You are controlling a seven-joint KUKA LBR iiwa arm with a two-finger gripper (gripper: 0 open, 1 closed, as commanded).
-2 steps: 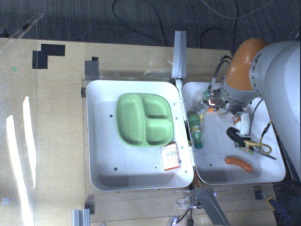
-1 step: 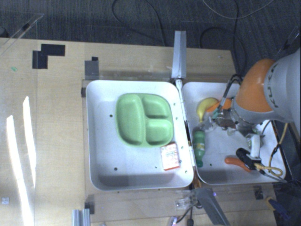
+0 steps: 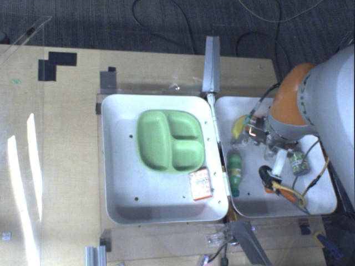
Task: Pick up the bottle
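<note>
Green bottle point(image 3: 235, 172) lying flat, right bin's left wall.

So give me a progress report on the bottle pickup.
Nothing looks done yet: the green bottle lies on its side on the floor of the right bin, along its left wall, not lifted. In hand: the arm is over that same bin, above the bottle's spot. Left: getting the claw onto the bottle, gripping it and raising it.

In the right bin point(image 3: 244, 204), the bottle point(image 3: 235, 172) lies along the left wall, just beside the divider, so that side is tight. The arm point(image 3: 310, 101) fills the bin's upper right, with small items and cables crowding the middle. Open floor shows only at lower centre, right of the bottle.
</note>
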